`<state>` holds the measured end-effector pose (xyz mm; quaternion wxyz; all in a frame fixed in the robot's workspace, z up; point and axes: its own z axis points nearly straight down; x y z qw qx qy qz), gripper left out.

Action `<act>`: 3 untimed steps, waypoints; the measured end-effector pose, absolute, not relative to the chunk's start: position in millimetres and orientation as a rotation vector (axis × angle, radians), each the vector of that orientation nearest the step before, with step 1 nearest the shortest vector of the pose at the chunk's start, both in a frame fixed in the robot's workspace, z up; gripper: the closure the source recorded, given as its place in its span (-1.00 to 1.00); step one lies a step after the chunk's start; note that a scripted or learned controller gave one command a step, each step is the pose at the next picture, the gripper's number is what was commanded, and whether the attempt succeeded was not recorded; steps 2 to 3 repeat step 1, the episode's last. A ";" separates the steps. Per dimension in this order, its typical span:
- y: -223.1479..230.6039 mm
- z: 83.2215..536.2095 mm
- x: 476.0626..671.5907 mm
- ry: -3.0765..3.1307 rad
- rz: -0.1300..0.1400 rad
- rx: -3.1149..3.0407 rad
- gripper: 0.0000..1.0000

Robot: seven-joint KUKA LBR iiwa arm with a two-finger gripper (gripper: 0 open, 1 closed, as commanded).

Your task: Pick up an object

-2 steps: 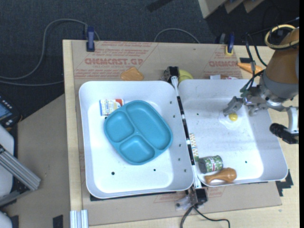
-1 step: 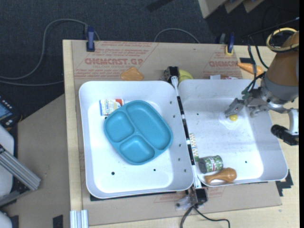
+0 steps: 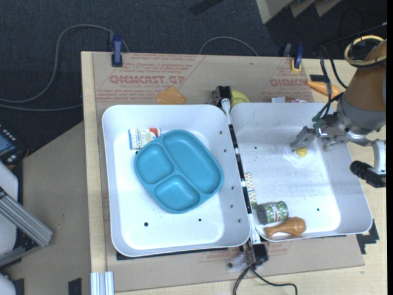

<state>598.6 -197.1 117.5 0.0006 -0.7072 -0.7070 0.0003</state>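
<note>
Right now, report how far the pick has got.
Nothing looks lifted yet. The gripper is low in the right bin, just above a small yellow object lying on the bin floor. The grasp and lift are left. A green can and an orange piece lie untouched near the front edge.

The scene is viewed from a single fixed camera set above the bench [image 3: 184, 78], angled down at a slant. Both white bins, the left bin [image 3: 116, 183] and the right bin [image 3: 344, 208], are taken in whole from moderate height.
</note>
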 end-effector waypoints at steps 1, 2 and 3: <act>-197.1 117.5 598.6 -2.220 0.001 -2.221 -1.00; -197.1 117.5 598.6 -2.220 0.001 -2.221 -1.00; -197.1 117.5 598.6 -2.220 0.001 -2.221 -1.00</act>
